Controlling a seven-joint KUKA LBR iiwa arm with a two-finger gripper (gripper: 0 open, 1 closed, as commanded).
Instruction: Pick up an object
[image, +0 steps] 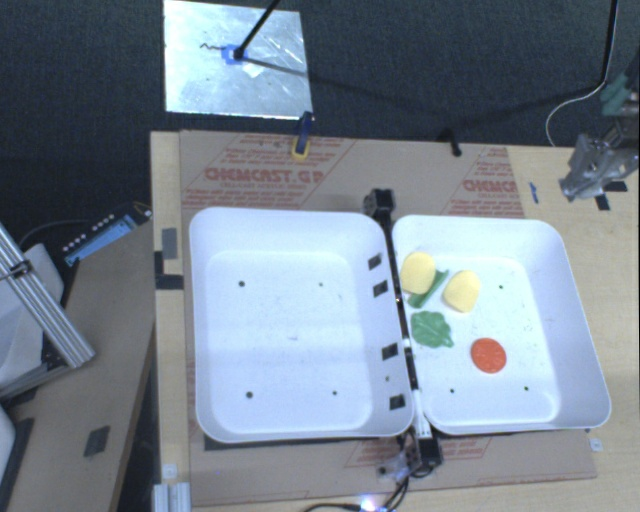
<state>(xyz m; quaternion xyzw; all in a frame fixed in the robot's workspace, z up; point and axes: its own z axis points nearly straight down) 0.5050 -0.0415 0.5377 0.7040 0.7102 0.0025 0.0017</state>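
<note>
Objects are being kept together in the right bin (570, 300), well down and to the left of the gripper (592, 172), which is being held beyond that bin's far right corner. Four are counted: two yellow pieces (418, 271), one green leaf (432, 329), one orange disc (488, 355). Finger state cannot be told.

Two white bins were seen side by side on the tabletop (165, 400). In the right bin (570, 300), two yellow pieces (418, 271) (461, 291) were located near the divider, with a green piece (431, 329) just below them and a red disc (488, 355) nearby. The tool (597, 170) was positioned at the upper right, outside the bins.
</note>
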